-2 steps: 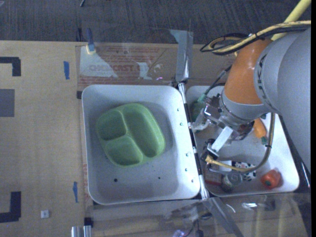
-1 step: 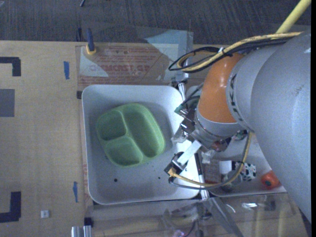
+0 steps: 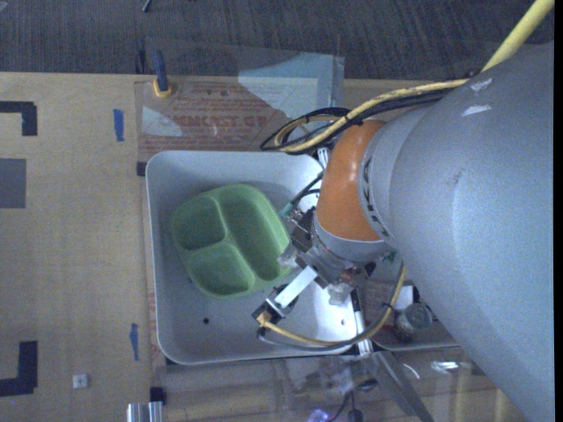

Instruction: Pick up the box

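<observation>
My gripper [image 3: 301,238] is low over the left white bin [image 3: 167,236], at the right edge of a green divided tray [image 3: 227,238] that lies in the bin's middle. The orange band [image 3: 345,192] and the big grey arm cover the bin's right part and whatever lies under them. No object shows between the fingers. A small teal piece [image 3: 288,209] peeks out beside the tray's upper right edge, close to the gripper.
The second white bin [image 3: 422,345] lies at the lower right, mostly under the arm, with a small round item [image 3: 410,316] in it. A yellow cable [image 3: 396,99] runs along the arm. Bare wooden bench [image 3: 70,236] lies left of the bins.
</observation>
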Available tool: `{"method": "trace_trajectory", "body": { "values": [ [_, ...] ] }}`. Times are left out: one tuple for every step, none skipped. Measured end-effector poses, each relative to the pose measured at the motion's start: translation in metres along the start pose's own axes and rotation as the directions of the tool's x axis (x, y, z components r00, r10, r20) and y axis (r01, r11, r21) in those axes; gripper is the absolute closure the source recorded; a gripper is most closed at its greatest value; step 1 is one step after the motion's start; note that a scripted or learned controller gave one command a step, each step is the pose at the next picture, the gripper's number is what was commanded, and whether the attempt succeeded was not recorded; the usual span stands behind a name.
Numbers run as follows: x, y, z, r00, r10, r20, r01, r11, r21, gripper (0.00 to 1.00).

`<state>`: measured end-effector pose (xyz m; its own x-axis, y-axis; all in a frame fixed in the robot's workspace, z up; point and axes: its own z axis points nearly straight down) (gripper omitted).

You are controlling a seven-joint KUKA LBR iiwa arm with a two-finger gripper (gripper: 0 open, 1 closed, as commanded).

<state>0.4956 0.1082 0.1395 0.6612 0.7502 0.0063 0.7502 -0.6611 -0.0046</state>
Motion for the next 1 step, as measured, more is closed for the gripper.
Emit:
{"method": "trace_trajectory", "body": {
  "values": [
    [0.0347, -0.0451, 0.0496, 0.984, 0.177, -0.007, -0.177, 0.984, -0.018, 0.00]
  ]
}}
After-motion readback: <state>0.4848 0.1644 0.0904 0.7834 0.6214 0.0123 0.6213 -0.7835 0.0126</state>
